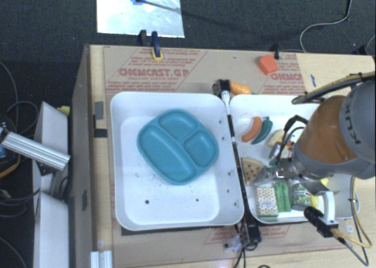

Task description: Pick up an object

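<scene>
gripper [281, 170]: low in the right bin, at the bin's middle, among the small items. Wrist hides the tips, can't tell its state, nothing visibly held.
arm [329, 134]: reaches in from the right, orange band over the right half of that bin.
right bin [258, 101]: cluttered. Orange sausage-shaped toy [252, 129] with a dark green piece [265, 128] touching it on the far side; waffle-like wedge [251, 170] just left of the gripper; patterned box [266, 200] and green block [282, 196] side by side at the near edge.
left bin [126, 143]: holds a teal divided plate [177, 145], well apart from the gripper.
likely target: wedge or green block, both near the tips; can't tell which.
risk 1: items packed close, so closing may catch two things or only an edge, then slip on lift.
risk 2: wedge lies flat and thin; tips could close above it and come up bare.
risk 3: box and block touch, nudging one shifts the other.
</scene>
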Action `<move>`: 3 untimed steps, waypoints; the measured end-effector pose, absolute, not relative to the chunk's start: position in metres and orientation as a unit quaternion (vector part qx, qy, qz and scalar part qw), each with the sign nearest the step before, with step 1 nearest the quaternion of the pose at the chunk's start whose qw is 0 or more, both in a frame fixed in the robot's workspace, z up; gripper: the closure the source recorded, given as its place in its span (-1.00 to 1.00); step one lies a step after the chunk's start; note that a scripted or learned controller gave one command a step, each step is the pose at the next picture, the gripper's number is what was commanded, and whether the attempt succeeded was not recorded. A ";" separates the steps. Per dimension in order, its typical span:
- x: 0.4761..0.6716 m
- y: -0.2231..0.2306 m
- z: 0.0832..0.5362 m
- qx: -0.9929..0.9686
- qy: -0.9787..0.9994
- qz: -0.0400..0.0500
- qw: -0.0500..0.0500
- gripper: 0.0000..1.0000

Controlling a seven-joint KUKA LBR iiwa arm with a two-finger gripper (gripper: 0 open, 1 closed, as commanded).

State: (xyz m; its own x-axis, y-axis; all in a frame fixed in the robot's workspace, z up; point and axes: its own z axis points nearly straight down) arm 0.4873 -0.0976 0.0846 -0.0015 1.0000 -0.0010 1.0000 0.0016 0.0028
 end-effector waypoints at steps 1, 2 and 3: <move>0.487 -0.146 0.085 0.707 0.707 0.000 0.001 -1.00; 0.488 -0.145 0.095 0.707 0.708 0.002 0.001 1.00; 0.488 -0.145 0.095 0.706 0.708 0.002 0.001 -1.00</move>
